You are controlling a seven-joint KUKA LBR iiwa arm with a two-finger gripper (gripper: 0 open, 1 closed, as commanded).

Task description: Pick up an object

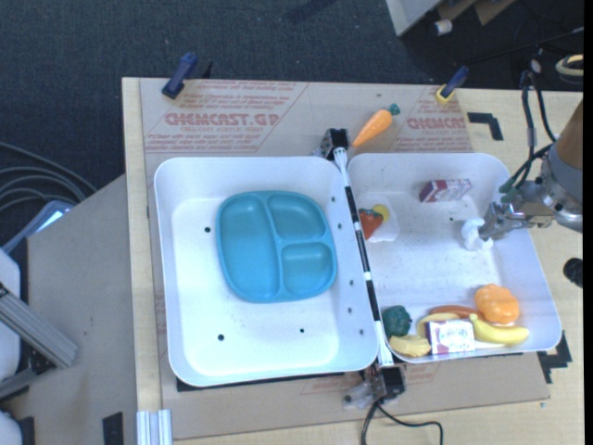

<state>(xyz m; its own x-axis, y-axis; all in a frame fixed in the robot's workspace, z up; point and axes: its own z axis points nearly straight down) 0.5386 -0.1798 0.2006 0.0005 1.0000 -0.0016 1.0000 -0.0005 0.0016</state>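
No object is lifted yet; the small red-and-white carton lies on the floor of the right white shallow bin, near its back wall. The two-finger gripper is lowered just right of the carton, apart from it. Whether anything is gripped cannot be told. Grasp and lift remain.

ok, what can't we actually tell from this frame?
- Gripper: the camera view is too small and blurred to tell its state or whether it holds anything.
- Arm: cut off by the right edge.
- Red-and-white carton: label too small to read.
- Toy pile: items overlap, some partly hidden.
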